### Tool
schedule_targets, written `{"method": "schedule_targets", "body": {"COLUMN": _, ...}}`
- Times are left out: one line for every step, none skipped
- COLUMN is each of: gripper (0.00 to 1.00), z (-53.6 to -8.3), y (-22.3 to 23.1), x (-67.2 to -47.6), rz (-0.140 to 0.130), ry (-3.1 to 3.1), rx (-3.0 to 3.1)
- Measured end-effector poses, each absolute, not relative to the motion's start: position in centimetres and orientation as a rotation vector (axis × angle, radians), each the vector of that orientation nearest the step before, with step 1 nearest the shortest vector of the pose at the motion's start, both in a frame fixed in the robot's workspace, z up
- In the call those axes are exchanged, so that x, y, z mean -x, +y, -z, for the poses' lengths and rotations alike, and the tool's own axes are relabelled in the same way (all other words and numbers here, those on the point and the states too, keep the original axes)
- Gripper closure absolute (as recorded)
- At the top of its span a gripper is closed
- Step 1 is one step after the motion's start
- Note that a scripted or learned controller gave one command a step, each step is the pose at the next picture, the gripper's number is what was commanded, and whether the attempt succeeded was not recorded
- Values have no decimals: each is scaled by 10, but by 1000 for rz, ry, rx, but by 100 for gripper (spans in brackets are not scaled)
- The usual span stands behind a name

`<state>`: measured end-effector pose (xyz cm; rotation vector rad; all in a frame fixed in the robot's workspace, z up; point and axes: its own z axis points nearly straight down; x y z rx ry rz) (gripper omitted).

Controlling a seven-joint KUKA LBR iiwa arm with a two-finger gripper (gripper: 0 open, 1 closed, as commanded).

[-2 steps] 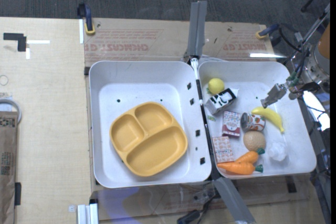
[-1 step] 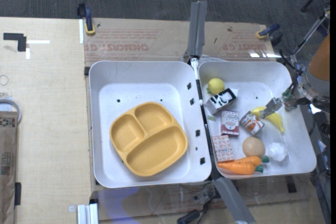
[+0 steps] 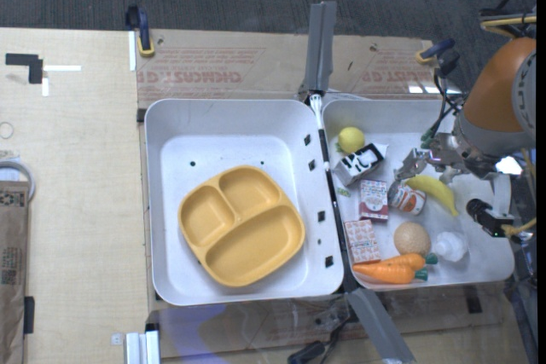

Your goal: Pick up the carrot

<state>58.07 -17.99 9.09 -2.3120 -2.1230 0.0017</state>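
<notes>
The orange carrot [image 3: 388,270] lies along the front edge of the right bin [image 3: 478,273], its green stub pointing right. My gripper [image 3: 429,163] hovers over the middle of that bin, just above the left end of a banana [image 3: 435,190]. It is well behind the carrot and apart from it. The gripper looks open, with nothing held between its fingers.
Around the carrot sit a beige egg [image 3: 411,238], a small red carton [image 3: 362,241] and a clear cup [image 3: 450,246]. Farther back are a red can [image 3: 408,199], another red carton [image 3: 374,200], a black-and-white box [image 3: 359,162] and a lemon [image 3: 351,139]. A yellow divided plate [image 3: 241,224] rests in the left bin [image 3: 171,183].
</notes>
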Motion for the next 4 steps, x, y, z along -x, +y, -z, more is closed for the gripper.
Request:
{"method": "schedule_targets", "body": {"gripper": 100, "z": -100, "y": -180, "x": -581, "rz": -3, "ry": -2125, "rx": 2310}}
{"method": "schedule_targets", "body": {"gripper": 100, "z": -360, "y": -204, "x": -608, "rz": -4, "ry": -2081, "rx": 2354}}
{"method": "schedule_targets", "body": {"gripper": 100, "z": -441, "y": -191, "x": -660, "rz": -4, "ry": -2170, "rx": 2272}}
{"method": "schedule_targets", "body": {"gripper": 100, "z": -440, "y": -195, "x": -627, "rz": -7, "ry": -1842, "rx": 2543}}
